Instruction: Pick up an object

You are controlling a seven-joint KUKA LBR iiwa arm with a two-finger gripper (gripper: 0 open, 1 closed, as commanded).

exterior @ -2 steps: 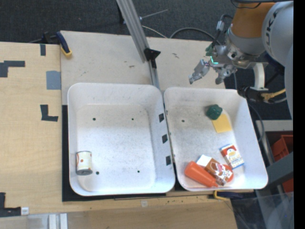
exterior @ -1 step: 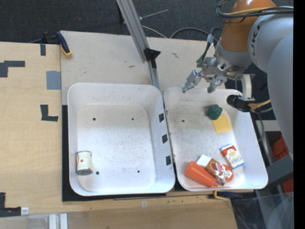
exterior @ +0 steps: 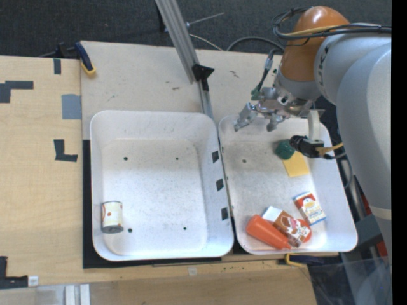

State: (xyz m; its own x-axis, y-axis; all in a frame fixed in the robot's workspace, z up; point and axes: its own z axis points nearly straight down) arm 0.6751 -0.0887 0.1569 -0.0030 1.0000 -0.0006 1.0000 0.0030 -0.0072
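The tool [exterior: 257,118] hangs over the far edge of the right bin [exterior: 254,189], near that bin's far left corner, and its two fingers [exterior: 244,119] stand spread apart with nothing between them. Behind it the grey arm [exterior: 356,75] rises toward the right, its orange band [exterior: 315,21] above the wrist. Just to the tool's right and a little nearer the camera, a dark green object [exterior: 284,149] lies on the bin floor, touching the far corner of a flat yellow piece [exterior: 296,165]. Well apart from the tool, toward the bin's near right corner, a small red and white box [exterior: 310,208] lies tilted, and beside it sit a brown packet [exterior: 292,227], a white block [exterior: 271,213] and an orange carrot-shaped object [exterior: 267,232], clustered close together. To the tool's left lies the left bin [exterior: 152,126], whose near left corner holds a small upright can [exterior: 112,216], far from the tool. A grey metal rail [exterior: 181,37] slants across the worktop [exterior: 38,170] just left of the tool, ending at the gap between the bins.
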